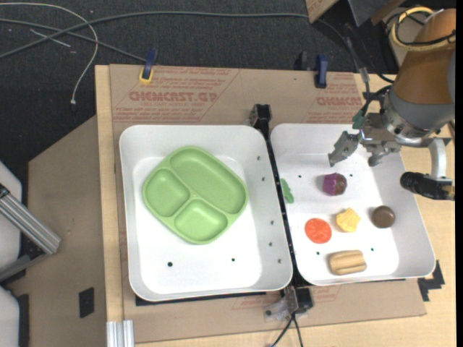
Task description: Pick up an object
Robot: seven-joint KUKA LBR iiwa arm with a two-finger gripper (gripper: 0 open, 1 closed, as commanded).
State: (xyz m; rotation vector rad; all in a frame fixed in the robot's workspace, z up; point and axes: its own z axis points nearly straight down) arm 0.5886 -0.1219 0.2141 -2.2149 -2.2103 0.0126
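The right white bin [311, 139] holds several small toy foods: a purple round piece [333, 184], a red-orange disc [317, 230], a yellow lump [348, 220], a brown ball [383, 216] and a tan bun-shaped block [347, 262]. My gripper [359, 150] hangs over the bin's back part, up and to the right of the purple piece. Its two fingers are spread apart with nothing between them. A small green scrap [287, 191] lies at the bin's left wall.
The left white bin [137, 150] holds a green divided plate [194, 194]. Blue clamps [149, 63] [321, 69] pin the cardboard sheet at the back. A black fitting [260, 114] sits between the bins' far corners.
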